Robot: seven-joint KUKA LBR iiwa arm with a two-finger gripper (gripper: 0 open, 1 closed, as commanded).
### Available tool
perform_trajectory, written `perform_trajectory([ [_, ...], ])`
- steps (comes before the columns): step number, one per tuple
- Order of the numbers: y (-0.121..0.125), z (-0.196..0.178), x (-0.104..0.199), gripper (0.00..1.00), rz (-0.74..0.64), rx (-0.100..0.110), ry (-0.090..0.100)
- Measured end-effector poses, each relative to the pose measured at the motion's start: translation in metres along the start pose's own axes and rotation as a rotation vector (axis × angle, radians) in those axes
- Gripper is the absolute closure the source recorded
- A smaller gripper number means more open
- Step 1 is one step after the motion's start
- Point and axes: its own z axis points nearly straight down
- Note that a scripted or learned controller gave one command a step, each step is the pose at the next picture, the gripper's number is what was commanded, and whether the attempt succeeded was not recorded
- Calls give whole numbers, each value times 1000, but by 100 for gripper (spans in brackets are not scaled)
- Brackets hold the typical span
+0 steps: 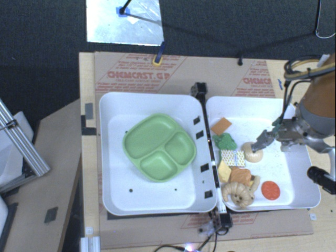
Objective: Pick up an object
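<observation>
Seen from above: 2 shallow white bins side by side on a bench. In the left bin [113, 193], a green divided plate [159, 147] with 3 compartments, lying flat near the middle. In the right bin [299, 196], a cluster of toy food along the left wall: an orange wedge [221, 125] farthest back, a green leafy piece [226, 141] just nearer, then a pale block with coloured dots [232, 158], a yellow piece [224, 170], an orange-brown piece [241, 175] and a tan croissant [239, 194] at the near edge. A red disc [270, 190] a little right of the croissant, apart from it. Reaching in from the right, the grey arm, its gripper [257, 147] lowered onto a small cream round piece [253, 155] (just right of the dotted block). Fingers close together at the tip; whether pinching the piece, impossible to tell.
</observation>
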Motion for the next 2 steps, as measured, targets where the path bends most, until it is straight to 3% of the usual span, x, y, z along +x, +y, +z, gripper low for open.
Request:
perform_trajectory([
  [1, 2, -6, 0, 0, -3, -12, -2],
  [2, 9, 41, 7, 0, -1, -9, -1],
])
